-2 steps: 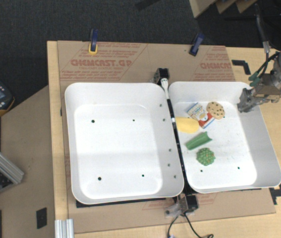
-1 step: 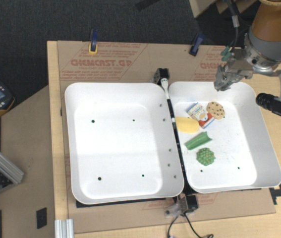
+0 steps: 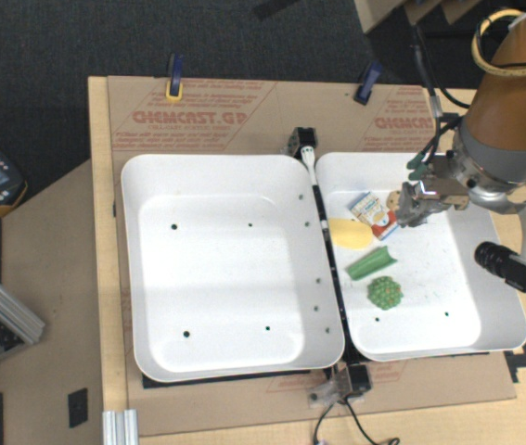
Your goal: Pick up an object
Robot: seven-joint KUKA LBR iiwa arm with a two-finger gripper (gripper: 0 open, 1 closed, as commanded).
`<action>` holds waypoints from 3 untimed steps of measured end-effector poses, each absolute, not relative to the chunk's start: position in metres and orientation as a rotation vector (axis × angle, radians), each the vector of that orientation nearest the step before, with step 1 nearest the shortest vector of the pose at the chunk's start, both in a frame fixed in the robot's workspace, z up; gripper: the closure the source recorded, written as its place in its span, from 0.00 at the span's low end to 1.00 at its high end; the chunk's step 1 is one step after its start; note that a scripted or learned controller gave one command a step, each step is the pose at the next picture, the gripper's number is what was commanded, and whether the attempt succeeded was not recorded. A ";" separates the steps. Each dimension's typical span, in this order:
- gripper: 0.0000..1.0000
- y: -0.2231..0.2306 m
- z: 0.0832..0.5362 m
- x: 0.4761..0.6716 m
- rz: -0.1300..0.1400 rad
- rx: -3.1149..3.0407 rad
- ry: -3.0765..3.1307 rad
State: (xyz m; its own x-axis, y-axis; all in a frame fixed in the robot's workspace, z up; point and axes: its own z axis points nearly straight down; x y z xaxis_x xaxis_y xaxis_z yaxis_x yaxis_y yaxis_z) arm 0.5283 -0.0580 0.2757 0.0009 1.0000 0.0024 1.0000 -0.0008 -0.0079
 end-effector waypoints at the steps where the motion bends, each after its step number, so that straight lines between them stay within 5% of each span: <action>1: 1.00 0.007 0.286 0.550 -0.005 -2.214 -2.231; 2: 1.00 0.052 0.286 0.529 0.002 -2.213 -2.225; 3: 1.00 0.119 0.335 0.514 -0.010 -2.212 -2.233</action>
